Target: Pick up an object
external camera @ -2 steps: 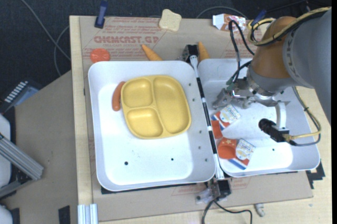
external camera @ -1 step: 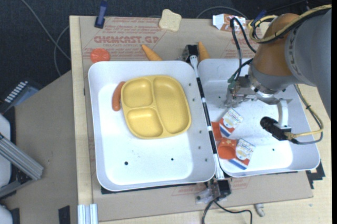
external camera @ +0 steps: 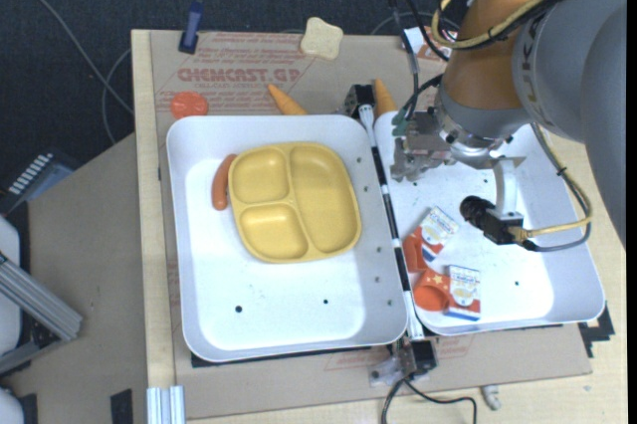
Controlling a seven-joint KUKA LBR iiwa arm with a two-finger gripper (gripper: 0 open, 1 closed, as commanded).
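Arm reaching in, end effector lowered

Yellow divided plate in left bin — sausage beside it, arm over right bin

- The yellow divided plate sits in the left white bin; three compartments, tilted a bit.
- A hot dog is lying right against the plate's left edge.
- Piece of bread on the cardboard sheet behind the bins, up by the far edge.
- A carrot lies just past the left bin's back rim.
- Little orange round thing near the bin's back left corner; can't tell what it is.
- Blue marker-looking thing at the cardboard's back left corner.
- Dark carpet all around.
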